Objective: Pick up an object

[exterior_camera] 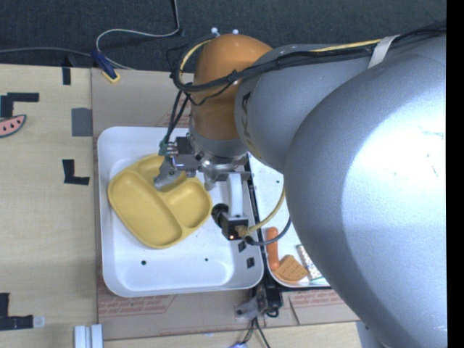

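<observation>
A yellow divided tray (156, 205) with two compartments lies tilted in the left white bin (174, 270). My gripper (171, 176) hangs over the tray's upper right rim, its grey fingers (165, 179) touching or just above the divider near that rim. Above the gripper sits the arm's orange band (221, 71), and the grey arm body covers the right half of the view. An orange carrot-like piece (272, 241) and a tan waffle-like piece (291, 269) lie in the right bin, mostly hidden by the arm.
The left bin's white floor shows below the tray. A black cable and a yellow hose run down from the wrist between the bins (250, 216). Bench top with black tape marks (72, 171) lies left of the bin.
</observation>
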`<state>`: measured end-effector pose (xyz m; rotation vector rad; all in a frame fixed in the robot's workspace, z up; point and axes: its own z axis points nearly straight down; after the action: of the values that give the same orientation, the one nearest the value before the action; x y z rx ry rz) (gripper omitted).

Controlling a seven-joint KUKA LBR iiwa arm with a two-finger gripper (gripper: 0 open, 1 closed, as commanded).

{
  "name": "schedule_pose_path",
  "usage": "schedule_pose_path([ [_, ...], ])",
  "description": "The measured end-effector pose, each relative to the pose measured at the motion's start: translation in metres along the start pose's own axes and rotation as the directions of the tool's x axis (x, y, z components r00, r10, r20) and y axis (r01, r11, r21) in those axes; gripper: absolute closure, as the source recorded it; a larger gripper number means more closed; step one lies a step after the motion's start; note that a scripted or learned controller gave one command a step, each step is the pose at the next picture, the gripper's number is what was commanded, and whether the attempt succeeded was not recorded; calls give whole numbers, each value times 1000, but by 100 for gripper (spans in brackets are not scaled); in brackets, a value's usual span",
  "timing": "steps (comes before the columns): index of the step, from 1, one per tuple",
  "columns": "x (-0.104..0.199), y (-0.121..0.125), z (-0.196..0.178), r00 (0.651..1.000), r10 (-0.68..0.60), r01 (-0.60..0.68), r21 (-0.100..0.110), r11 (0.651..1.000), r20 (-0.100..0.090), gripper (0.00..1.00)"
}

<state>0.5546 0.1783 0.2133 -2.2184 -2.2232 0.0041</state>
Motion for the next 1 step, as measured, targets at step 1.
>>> schedule_pose_path([
  [1,55,-72,-67,1000,-2,2,-1,1000,-1,0],
])
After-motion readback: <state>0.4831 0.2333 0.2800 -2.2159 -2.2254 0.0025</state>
